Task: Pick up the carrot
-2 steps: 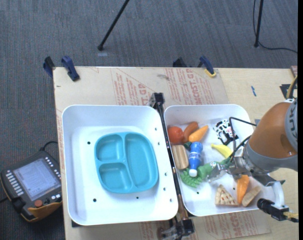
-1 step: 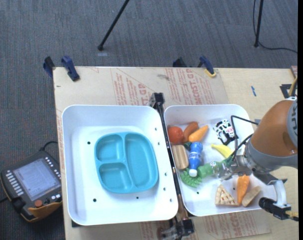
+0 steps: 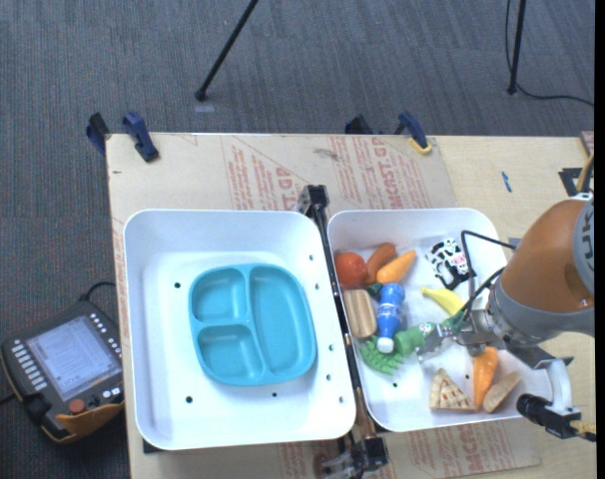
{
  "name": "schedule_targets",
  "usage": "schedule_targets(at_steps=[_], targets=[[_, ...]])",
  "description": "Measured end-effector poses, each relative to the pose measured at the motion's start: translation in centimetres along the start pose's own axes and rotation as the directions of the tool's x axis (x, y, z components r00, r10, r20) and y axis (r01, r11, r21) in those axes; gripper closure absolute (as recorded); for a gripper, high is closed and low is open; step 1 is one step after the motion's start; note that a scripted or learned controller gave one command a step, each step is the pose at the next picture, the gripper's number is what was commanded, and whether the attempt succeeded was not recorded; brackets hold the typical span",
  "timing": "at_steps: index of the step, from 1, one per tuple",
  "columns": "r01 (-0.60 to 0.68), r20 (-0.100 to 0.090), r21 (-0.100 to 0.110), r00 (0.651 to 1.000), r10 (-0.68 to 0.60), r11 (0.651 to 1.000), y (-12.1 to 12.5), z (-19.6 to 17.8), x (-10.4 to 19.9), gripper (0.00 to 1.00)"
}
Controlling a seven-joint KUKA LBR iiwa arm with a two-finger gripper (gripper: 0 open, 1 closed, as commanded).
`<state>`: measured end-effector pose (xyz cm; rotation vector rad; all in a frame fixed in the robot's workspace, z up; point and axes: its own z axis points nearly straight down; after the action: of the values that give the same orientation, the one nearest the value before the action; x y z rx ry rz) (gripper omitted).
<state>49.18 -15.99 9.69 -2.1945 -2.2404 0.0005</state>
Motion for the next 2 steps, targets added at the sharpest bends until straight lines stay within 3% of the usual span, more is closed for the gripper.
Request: schedule_targets(at_steps=[1, 2], targets=[[0.331, 0.002, -0.001, 0.943, -0.331, 0.943, -1.7, 0.9, -0.7, 0.0], [0.327, 0.001, 0.0, 0.945, -0.327, 0.945, -1.6, 1.0, 2.5, 0.0]])
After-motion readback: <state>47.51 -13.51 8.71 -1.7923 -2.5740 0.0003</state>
